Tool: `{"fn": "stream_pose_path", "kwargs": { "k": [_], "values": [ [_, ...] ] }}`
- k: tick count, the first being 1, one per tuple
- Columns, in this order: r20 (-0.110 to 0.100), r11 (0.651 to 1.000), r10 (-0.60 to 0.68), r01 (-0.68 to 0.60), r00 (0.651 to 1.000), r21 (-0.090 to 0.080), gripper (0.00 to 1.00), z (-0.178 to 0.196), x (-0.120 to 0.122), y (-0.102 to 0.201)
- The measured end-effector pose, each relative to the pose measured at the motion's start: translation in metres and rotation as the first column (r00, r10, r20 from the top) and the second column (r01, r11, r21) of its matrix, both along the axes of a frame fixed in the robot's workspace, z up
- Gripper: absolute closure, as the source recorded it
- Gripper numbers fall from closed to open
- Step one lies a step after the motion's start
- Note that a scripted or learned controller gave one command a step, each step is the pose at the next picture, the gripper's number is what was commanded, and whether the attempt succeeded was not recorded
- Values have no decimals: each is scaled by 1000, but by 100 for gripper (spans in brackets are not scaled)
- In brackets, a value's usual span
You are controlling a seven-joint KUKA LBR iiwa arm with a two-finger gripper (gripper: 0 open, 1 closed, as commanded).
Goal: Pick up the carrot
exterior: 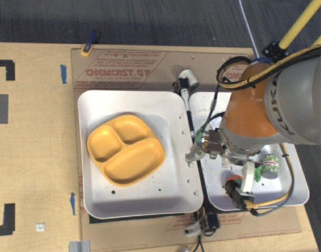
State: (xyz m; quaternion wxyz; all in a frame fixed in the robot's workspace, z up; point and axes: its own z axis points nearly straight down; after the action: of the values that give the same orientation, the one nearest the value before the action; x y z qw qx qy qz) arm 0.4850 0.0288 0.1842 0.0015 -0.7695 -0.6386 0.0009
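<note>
The arm reaches down into the right bin (297,190), and its grey and orange wrist covers most of that bin. My gripper (238,164) is below the wrist, low over the bin floor and largely hidden by it. A small orange-red piece (233,181) shows just in front of the gripper; it may be part of the carrot, but I cannot tell. To the right of the gripper lies a small green and white object (269,167), with a green bit beside it.
The left bin (92,106) holds a yellow three-compartment plate (125,148) near its middle. A black divider bar (194,140) runs between the two bins. The bench around them is cardboard and wood.
</note>
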Motion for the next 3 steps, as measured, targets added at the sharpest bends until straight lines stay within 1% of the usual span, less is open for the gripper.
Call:
{"fn": "stream_pose_path", "kwargs": {
  "k": [1,2,3],
  "values": [
    [2,1000,-1,1,1000,0,100,10,1,0],
    [4,998,57,-57,998,-1,100,63,0,-3],
    [0,999,-46,46,999,-1,100,0,-6,21]
  ]
}}
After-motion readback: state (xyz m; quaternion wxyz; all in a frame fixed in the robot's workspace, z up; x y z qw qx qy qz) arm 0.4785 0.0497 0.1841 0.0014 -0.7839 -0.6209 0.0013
